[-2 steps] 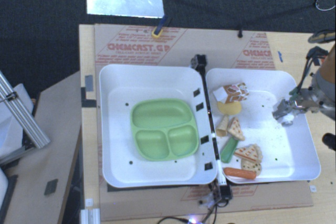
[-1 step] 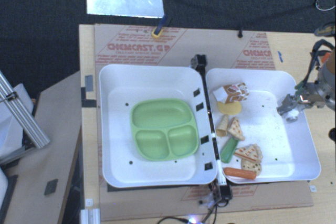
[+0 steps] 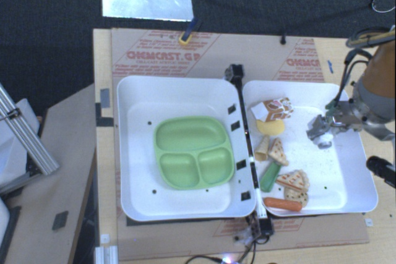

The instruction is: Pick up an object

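Note:
My gripper (image 3: 320, 135) hangs over the right side of the right bin (image 3: 346, 188), above bare white floor, with nothing visibly between its fingers. To its left, along the bin's left side, lie several toy foods: a white and brown carton piece (image 3: 273, 109), a yellow round piece (image 3: 271, 127), a tan wedge (image 3: 263, 147), a pizza slice (image 3: 278, 152), a green pickle (image 3: 270, 175), a second pizza slice (image 3: 293, 180), a cracker-like piece (image 3: 297, 197) and an orange carrot (image 3: 283, 204). None of them touches the gripper.
The left bin (image 3: 133, 133) holds a green divided plate (image 3: 194, 152). A black divider with clips (image 3: 243, 133) runs between the two bins. The arm comes in from the right edge over the right bin's rim.

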You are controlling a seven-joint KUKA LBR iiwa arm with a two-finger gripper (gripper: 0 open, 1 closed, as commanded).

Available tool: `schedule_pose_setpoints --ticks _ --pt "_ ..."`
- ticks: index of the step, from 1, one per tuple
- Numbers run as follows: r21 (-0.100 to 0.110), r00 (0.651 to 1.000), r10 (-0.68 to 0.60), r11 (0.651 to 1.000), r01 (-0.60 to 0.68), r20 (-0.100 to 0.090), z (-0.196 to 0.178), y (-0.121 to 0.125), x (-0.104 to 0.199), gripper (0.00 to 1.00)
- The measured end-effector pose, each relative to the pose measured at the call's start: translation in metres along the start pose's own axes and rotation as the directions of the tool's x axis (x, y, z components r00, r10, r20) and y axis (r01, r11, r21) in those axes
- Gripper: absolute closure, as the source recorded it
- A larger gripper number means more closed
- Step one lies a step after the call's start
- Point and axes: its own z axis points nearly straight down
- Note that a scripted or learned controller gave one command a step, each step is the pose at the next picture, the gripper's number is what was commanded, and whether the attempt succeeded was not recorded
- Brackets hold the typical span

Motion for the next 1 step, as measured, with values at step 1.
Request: schedule_pose_setpoints --ticks 1 --pt "0.0 1.0 -0.001 1.0 0.001 0.0 -0.0035 0.0022 0.0469 1.0"
